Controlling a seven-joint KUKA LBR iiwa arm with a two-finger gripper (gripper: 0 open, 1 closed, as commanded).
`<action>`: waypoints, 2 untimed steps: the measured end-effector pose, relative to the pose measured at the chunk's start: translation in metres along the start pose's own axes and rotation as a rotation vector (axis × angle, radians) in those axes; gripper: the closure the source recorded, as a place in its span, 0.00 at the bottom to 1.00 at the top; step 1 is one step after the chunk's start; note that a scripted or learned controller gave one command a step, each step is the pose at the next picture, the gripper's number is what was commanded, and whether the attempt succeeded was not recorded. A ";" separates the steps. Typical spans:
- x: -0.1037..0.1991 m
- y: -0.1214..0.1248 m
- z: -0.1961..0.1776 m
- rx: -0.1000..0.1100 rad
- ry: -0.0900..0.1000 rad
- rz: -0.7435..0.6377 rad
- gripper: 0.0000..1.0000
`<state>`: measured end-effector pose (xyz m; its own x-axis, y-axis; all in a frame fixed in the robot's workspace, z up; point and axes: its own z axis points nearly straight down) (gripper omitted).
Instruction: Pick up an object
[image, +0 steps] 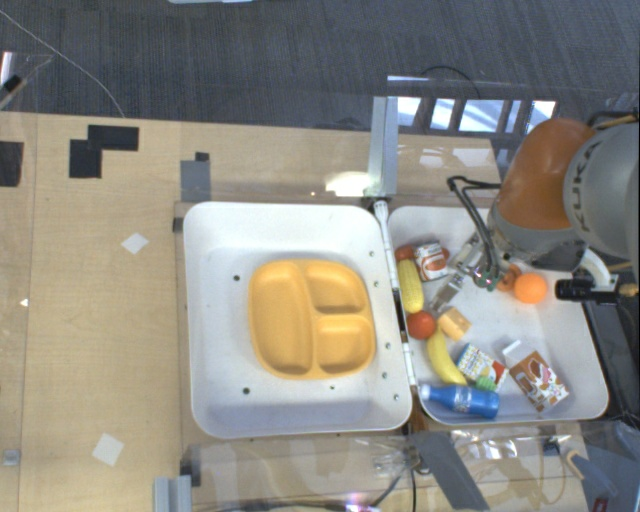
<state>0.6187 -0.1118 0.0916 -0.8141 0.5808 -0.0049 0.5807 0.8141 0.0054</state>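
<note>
A yellow divided tray (310, 318) sits in a white bin (215, 330). Beside it: yellow banana (443, 358), yellow corn (409, 285), orange ball (530, 288), blue bottle (462, 400), brown carton (538, 380). The counter (90, 330) is tan wood.

Bench (90, 330) w/ 2 white bins (215, 400), side-by-side.

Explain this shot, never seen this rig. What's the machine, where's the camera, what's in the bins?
One fixed camera looks down at a slant on a bench with two white bins. The grey arm with the orange band reaches in from the right; its pincer hangs low over the right bin, and I can't tell if it grips anything. That bin holds corn, a banana, a tomato, an orange ball, a blue bottle and small cartons. The left bin holds a yellow tray with compartments.
</note>
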 end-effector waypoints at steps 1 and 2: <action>0.020 0.012 0.002 0.001 -0.008 0.236 0.00; -0.031 0.030 0.004 0.007 0.007 0.237 0.00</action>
<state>0.6615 -0.1051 0.0880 -0.6550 0.7556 0.0031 0.7556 0.6550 -0.0012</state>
